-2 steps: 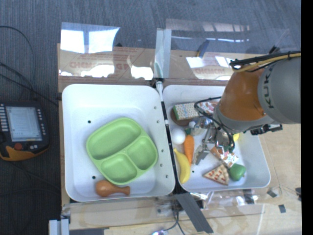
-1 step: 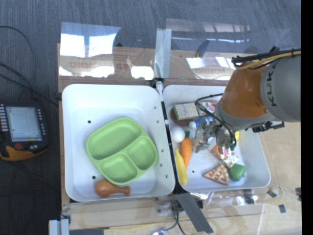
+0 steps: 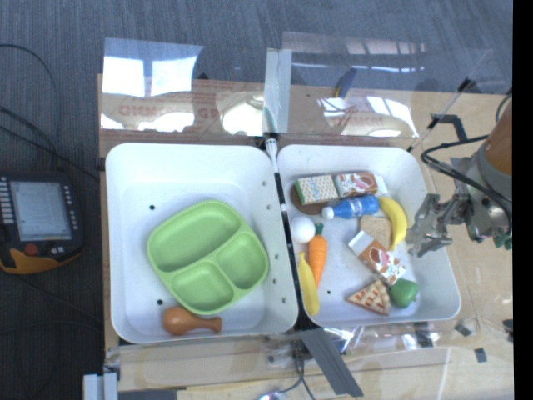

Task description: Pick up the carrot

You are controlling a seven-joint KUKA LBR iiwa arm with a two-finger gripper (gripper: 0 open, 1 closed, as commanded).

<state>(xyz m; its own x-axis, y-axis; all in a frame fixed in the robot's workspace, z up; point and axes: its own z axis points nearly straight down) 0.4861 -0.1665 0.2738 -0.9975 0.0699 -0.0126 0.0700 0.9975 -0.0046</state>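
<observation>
Nearest, along the worktop's point(image 3: 475, 323) front edge, bare pale wood shows beside the right bin point(image 3: 433, 302), with dark metal fittings below the seam of the two bins. Just inside the left bin's point(image 3: 125, 223) front wall lies a brown toy drumstick point(image 3: 191, 322), and behind it a green divided plate point(image 3: 209, 255) fills the bin's middle. Over in the right bin's front right corner sit a pizza slice point(image 3: 371, 297) and a green pepper point(image 3: 403, 292), with a small snack packet point(image 3: 381, 259) just behind them. The carrot point(image 3: 316, 254) lies by the bin's left wall, leafy end pointing back, touching a yellow piece point(image 3: 308, 286) at its front left and a white egg point(image 3: 303, 230) just behind it. Further back come a banana point(image 3: 395, 218), a blue-capped bottle point(image 3: 353, 208) and two boxes point(image 3: 333, 188). The tool point(image 3: 430, 225) hangs over the bin's right wall, well apart from the carrot, its fingers spread with nothing between them. Past the back walls, a clear upright panel point(image 3: 275, 90) catches window glare, and grey carpet point(image 3: 250, 7) lies beyond; a teach pendant point(image 3: 37, 219) rests off the worktop's left edge.
</observation>
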